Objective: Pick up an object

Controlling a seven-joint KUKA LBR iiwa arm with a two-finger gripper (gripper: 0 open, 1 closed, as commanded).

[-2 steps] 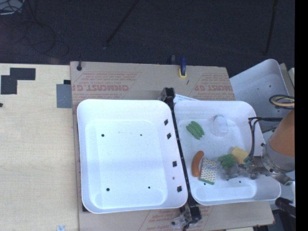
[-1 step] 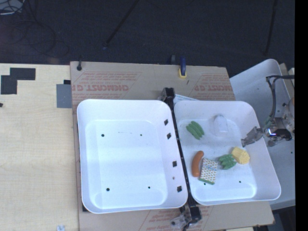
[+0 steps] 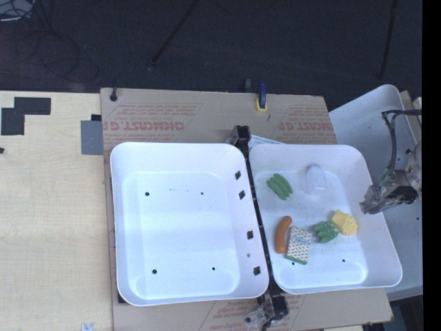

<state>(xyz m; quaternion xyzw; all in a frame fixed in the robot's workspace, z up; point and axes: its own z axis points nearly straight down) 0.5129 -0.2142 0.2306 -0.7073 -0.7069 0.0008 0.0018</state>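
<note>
1. Gripper (image 3: pixel 377 200) at right bin's (image 3: pixel 375 267) right rim, outside the pile; fingers' state impossible to tell.
2. Clustered near-centre: orange sausage (image 3: pixel 282 234), patterned pouch (image 3: pixel 299 244), green toy (image 3: pixel 324 232), yellow corn (image 3: pixel 344 222).
3. Farther: green pod (image 3: pixel 279 185), clear cup (image 3: pixel 315 179).
4. Nothing gripped yet.

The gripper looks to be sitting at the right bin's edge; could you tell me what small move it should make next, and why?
Probably a short move leftward, in over the right bin, to hover above the yellow corn piece. The gripper sits at that bin's right rim, beside the objects rather than over them, and the corn, touching a green item, is the nearest one.
</note>
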